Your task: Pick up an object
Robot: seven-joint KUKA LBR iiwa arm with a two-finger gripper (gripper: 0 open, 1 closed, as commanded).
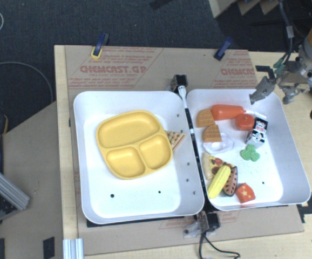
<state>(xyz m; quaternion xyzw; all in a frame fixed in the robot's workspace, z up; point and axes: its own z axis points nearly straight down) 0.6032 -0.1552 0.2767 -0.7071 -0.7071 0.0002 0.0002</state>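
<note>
Camera view: gripper (275, 89) spread open, holding nothing; bench cardboard (113, 66) reads "CHEMCAST".

Yellow tray (133, 144), white bins (91, 188), orange carrot (227, 111), possibly green broccoli (249, 154)

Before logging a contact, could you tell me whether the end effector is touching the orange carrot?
Apart: camera view shows white bin floor between the end effector and carrot.
</note>
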